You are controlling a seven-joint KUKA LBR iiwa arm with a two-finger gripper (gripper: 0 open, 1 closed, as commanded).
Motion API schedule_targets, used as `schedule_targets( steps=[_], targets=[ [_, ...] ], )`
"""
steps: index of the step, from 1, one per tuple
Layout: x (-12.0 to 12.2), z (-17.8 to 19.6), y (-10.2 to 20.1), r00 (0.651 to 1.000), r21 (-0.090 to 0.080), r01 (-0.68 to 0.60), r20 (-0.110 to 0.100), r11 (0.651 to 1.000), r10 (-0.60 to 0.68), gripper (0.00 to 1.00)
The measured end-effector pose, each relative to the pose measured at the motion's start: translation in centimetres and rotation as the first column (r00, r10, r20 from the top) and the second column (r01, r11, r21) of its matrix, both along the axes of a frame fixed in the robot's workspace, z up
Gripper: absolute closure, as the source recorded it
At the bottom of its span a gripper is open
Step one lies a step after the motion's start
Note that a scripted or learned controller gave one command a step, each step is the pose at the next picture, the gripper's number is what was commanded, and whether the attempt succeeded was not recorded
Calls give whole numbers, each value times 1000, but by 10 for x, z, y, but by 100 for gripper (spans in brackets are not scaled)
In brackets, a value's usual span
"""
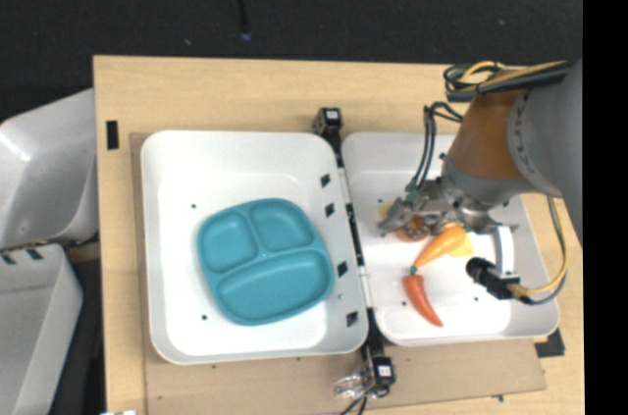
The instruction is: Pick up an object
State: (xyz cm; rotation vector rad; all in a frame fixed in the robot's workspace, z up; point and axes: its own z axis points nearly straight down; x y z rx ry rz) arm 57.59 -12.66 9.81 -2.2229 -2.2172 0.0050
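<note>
Gripper low in right bin, finger state cannot tell; yellow-orange object at 4 o'clock, centre over it before closing

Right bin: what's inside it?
The right bin holds a red chili pepper and an orange-yellow toy beside it. The arm and gripper cover the bin's upper part, so anything beneath them is hidden.

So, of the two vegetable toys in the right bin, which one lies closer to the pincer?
The yellow-orange one, just beside the pincer. The red pepper lies farther toward the bin's near edge.
</note>
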Motion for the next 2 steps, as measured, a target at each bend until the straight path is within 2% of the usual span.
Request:
schedule_targets(
  steps=[1, 2],
  targets=[
    [2, 14, -1, 1000, -1, 5, 7, 1000, -5, 100],
    [3, 58, -8, 1000, -1, 5, 8, 1000, -5, 100]
  ],
)
